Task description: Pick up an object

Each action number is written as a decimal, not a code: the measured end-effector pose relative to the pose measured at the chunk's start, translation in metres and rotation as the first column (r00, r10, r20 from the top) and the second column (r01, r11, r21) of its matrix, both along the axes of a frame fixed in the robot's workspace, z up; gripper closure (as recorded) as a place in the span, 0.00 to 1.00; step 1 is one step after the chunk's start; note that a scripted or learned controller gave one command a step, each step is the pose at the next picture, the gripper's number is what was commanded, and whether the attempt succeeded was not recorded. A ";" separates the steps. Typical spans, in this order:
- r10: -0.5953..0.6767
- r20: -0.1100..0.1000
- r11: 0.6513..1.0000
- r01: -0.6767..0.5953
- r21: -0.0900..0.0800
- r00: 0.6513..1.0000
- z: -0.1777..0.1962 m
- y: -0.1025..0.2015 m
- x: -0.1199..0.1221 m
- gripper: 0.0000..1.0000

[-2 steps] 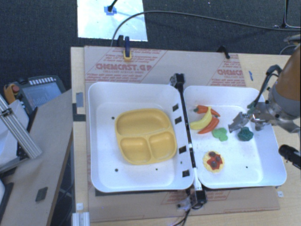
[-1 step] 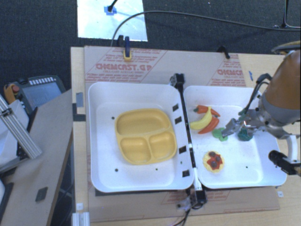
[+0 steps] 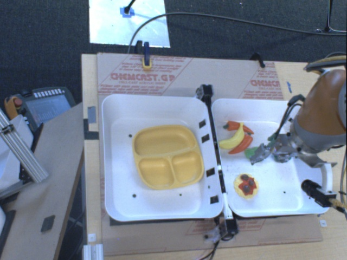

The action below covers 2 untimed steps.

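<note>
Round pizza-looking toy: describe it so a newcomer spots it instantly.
Take the right-hand white bin. Toward its near edge, below the banana and carrot cluster, lies a small round toy pizza. It sits alone: a flat yellow disc with dark red toppings, unlike the elongated fruit and vegetables.

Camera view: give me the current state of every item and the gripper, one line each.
yellow divided tray: flat in the left bin, compartments bare.
banana: lying in the right bin, touching the orange pieces.
orange pieces: lying under and beside the banana.
green piece: in the right bin, at the gripper's tip.
small tart: resting flat, apart from the rest.
gripper: low in the right bin, grasp unclear.
</note>
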<state>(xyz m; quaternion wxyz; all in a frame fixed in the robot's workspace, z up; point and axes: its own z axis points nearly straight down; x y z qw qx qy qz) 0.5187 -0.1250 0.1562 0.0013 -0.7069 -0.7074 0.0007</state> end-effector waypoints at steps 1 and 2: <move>0.000 -0.002 1.000 0.000 0.001 1.000 -0.055 0.010 -0.005 0.00; -0.001 0.004 1.000 0.001 -0.001 1.000 -0.042 0.009 -0.004 1.00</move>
